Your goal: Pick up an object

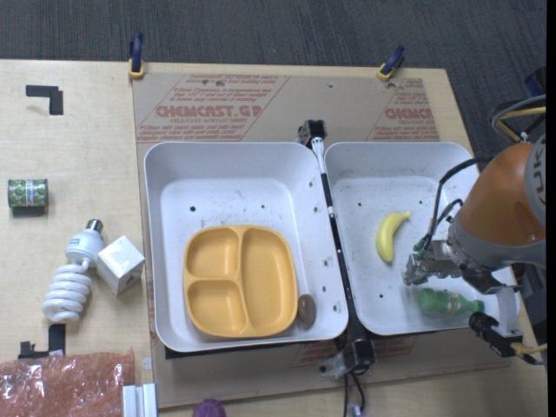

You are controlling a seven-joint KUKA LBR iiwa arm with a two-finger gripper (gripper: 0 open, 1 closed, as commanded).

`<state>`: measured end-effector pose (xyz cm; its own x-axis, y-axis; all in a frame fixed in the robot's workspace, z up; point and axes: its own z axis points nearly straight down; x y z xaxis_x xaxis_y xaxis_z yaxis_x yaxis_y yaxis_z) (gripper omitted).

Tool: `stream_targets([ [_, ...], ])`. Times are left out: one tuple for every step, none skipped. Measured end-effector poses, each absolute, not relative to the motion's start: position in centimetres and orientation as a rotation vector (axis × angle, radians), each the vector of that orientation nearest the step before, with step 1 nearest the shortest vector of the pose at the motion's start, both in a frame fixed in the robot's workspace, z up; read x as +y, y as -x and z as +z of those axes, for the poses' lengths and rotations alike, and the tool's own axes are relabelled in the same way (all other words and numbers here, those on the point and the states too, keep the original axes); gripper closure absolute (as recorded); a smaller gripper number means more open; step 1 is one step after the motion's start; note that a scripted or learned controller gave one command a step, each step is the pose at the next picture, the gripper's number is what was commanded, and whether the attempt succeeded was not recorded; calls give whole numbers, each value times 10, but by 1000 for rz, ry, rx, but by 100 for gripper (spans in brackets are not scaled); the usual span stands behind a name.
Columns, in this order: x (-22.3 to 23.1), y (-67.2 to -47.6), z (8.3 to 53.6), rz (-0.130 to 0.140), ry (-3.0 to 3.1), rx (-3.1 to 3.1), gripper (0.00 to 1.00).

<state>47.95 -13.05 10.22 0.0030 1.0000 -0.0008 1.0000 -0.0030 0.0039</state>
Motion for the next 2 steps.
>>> stream_targets([
  [-139,-558,92,-1,-2218,2223,100],
  [-212,-557,121,0,-2219,2221,100],
])
